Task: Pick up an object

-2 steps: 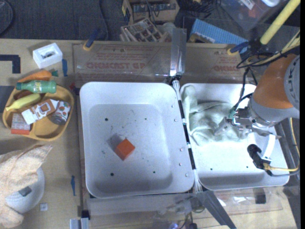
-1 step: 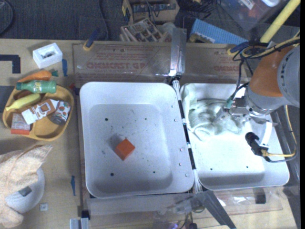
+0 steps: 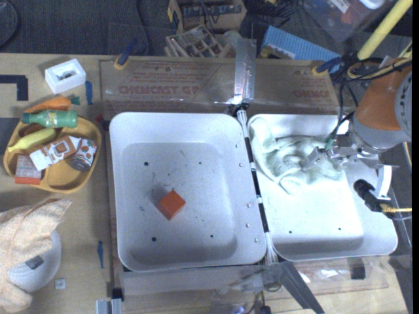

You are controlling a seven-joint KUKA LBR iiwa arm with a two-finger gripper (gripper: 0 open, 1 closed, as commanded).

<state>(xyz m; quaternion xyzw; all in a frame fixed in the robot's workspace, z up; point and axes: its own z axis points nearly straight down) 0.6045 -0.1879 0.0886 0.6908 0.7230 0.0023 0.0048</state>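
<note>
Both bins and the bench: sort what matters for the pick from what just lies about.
For the pick:
- orange block, left bin
- pale crumpled cloth, right bin
- gripper at the cloth

Lying about:
- yellow bowl of toy food
- small white box
- tan cloth

Orange cube (image 3: 172, 204) (tilted) left bin; crumpled cloth (image 3: 291, 157) right.

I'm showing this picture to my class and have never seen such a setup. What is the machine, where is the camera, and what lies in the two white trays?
One camera looks down at a slant on a bench. The grey and orange machine at the right is a robot arm; its gripper is low over the right bin, at a crumpled pale cloth. Whether it grips the cloth is unclear. The left bin holds an orange block. A yellow bowl of toy food sits at far left.
</note>
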